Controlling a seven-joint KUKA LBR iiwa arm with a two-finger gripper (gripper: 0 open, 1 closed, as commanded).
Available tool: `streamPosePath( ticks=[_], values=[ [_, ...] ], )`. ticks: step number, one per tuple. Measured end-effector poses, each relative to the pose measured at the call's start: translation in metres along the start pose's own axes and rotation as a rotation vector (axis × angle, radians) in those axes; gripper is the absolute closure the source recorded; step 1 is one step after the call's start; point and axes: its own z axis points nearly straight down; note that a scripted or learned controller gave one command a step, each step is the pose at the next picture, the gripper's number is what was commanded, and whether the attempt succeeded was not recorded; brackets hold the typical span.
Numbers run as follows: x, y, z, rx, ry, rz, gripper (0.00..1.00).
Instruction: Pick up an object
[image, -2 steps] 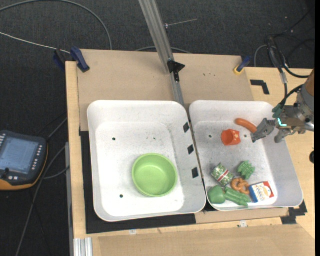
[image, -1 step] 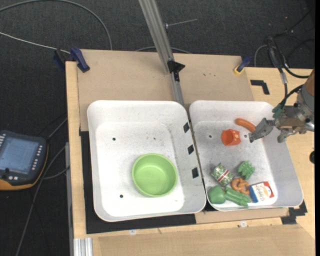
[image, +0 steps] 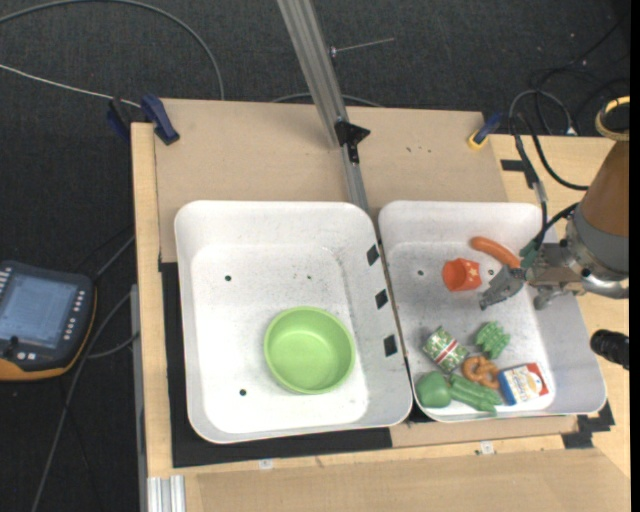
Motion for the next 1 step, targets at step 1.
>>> streamPosePath(
  ticks=[1],
  values=[
    [-0.003,-0.0101,0.0506,-0.001,0.0,0.001,0.0]
  ],
)
